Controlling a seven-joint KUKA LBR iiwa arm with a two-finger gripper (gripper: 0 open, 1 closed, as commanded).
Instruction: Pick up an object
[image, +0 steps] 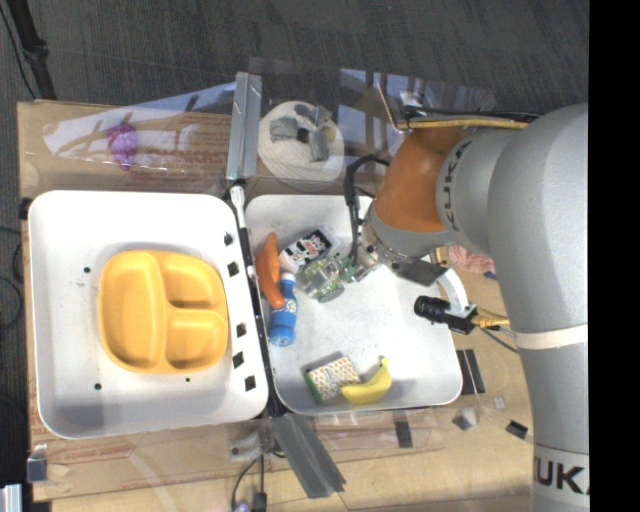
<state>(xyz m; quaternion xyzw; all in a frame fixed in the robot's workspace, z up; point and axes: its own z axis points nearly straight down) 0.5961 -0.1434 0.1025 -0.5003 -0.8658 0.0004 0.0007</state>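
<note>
Yellow banana (366, 384) lies near the front rim of the right bin (440, 385), touching a small box (331, 374). Probably light, soft, smooth-skinned; take it across the middle. Gripper (345, 268) sits over clutter at the back; jaws' opening can't be told.

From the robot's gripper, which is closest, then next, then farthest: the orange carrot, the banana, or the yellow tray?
Going by the camera view, with the gripper low in the right bin:
1. Orange carrot, just left of it, against the right bin's left wall.
2. Banana, at the right bin's near edge.
3. Yellow tray, over in the left bin.
</note>
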